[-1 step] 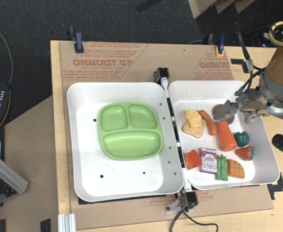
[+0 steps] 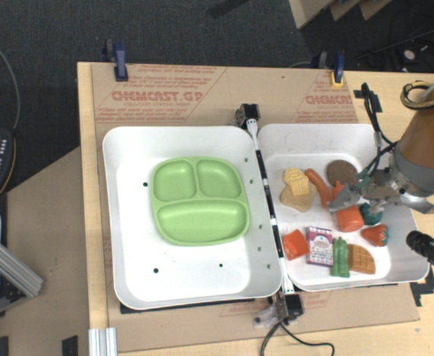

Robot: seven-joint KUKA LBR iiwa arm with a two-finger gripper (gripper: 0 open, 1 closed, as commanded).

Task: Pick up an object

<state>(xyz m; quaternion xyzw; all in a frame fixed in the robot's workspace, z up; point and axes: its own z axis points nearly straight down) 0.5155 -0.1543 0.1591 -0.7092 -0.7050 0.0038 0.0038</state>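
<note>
Here, in the camera view, the gripper (image 2: pixel 352 196) hangs low over the right bin (image 2: pixel 306 141), near its right edge, above the toy food; whether it is grasping anything I cannot tell. Beneath it lies an orange-red block (image 2: pixel 349 218), beside a red pepper (image 2: pixel 375 233) and a brown disc (image 2: pixel 342 171). A green divided plate (image 2: pixel 199 200) fills the left bin's (image 2: pixel 127 221) middle.

A divided plate (image 2: pixel 199 200) lies in the left bin (image 2: pixel 127 273); toy foods (image 2: pixel 328 243) crowd the right bin (image 2: pixel 306 141).
</note>
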